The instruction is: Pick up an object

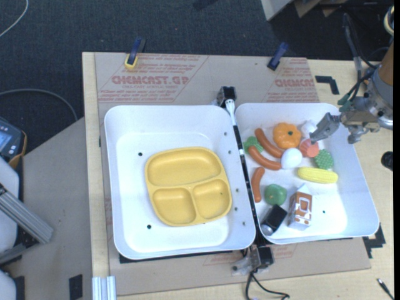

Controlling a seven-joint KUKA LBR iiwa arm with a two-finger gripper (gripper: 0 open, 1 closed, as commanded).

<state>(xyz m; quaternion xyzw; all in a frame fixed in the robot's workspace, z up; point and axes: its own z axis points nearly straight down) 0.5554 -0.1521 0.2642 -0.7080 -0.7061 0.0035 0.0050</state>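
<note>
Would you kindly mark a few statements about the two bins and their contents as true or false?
1. The yellow divided tray lies in the left bin. True.
2. The corn cob lies in the left bin. False: it lies in the right bin.
3. The orange pumpkin sits in the right bin. True.
4. The gripper hovers over the yellow tray. False: it is at the right bin's far side, near the pumpkin.
</note>
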